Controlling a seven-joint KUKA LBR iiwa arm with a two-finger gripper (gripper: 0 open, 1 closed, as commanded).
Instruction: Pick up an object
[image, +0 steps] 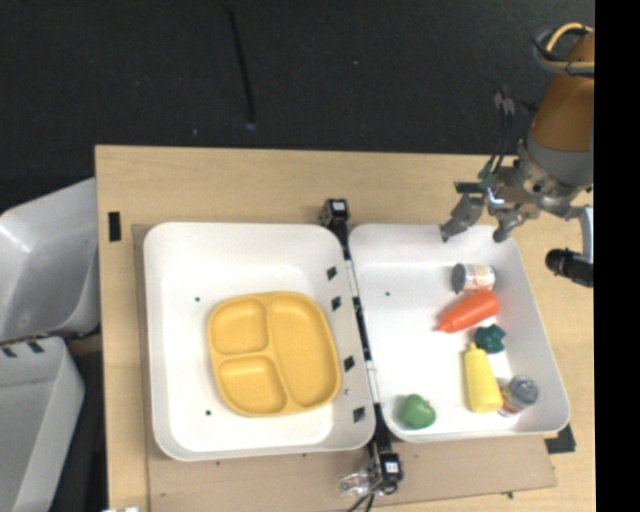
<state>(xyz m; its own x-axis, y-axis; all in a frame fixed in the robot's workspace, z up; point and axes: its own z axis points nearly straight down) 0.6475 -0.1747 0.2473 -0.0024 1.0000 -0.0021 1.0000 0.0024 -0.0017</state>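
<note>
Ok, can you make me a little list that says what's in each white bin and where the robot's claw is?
left bin: one yellow plate with three sections
right bin: small can, orange carrot, yellow bottle, green pepper, small jar
gripper: open, above the right bin's far edge, holding nothing
nearest thing to gripper: the small can

both white bins (180, 420) look like smooth, slightly glossy plastic, and the yellow divided tray (272, 352) at centre left seems matt plastic. the bench (300, 185) underneath looks like pale, matt wood.
</note>
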